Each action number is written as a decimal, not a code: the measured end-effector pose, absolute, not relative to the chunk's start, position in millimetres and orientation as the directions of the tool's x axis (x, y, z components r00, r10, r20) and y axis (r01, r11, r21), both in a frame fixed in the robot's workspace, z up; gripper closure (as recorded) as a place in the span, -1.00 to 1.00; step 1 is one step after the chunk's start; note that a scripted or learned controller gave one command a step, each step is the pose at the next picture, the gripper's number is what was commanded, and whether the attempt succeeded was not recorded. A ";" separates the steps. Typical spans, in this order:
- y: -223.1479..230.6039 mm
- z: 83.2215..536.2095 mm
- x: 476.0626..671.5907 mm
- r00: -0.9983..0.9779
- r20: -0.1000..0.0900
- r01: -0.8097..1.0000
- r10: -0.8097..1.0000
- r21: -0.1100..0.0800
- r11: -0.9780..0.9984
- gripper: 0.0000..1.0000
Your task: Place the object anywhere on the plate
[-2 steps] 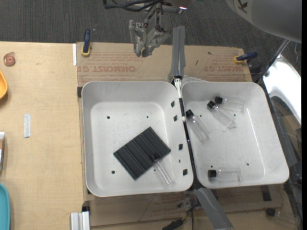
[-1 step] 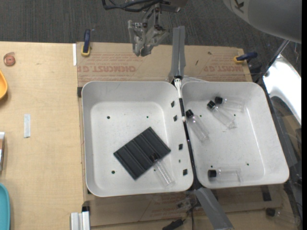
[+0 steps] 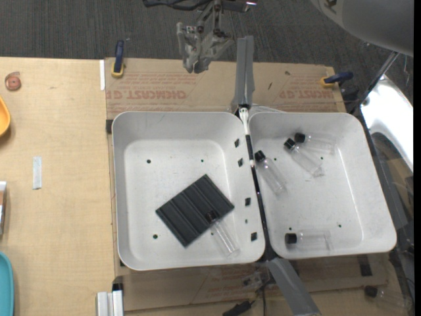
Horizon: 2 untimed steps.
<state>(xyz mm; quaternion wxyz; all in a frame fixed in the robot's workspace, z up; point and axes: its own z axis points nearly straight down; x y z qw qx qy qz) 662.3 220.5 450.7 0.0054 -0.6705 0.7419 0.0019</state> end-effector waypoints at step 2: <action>217.2 469.2 666.0 -0.117 -0.022 -0.993 -0.993 -0.009 0.118 1.00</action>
